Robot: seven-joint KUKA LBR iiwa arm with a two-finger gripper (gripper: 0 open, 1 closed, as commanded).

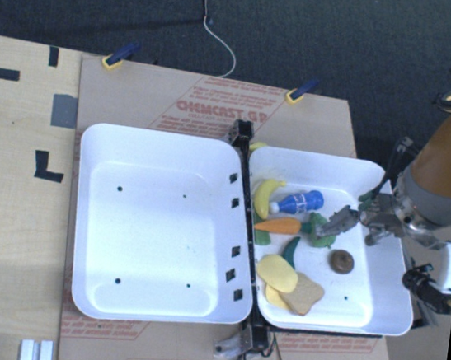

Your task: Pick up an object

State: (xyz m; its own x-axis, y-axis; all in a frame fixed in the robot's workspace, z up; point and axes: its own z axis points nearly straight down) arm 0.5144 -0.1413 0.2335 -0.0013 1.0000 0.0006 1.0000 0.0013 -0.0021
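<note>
Bread slice (305,295) near doughnut (341,261); gripper (338,222) beside bottle (300,202)

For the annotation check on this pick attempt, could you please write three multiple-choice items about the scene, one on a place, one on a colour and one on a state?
1. Which bin holds the toy objects?
A. The left bin
B. The right bin
C. Both bins

2. What colour is the bottle beside the banana?
A. Blue
B. Red
C. Black

3. How does the carrot lie?
A. Standing upright
B. Hanging over the bin rim
C. Flat on the bin floor

Answers:
1 B: the objects sit in the right bin, where the gripper reaches.
2 A: the bottle is blue, next to the yellow banana.
3 C: the orange carrot lies flat on the floor near the divider.
</note>
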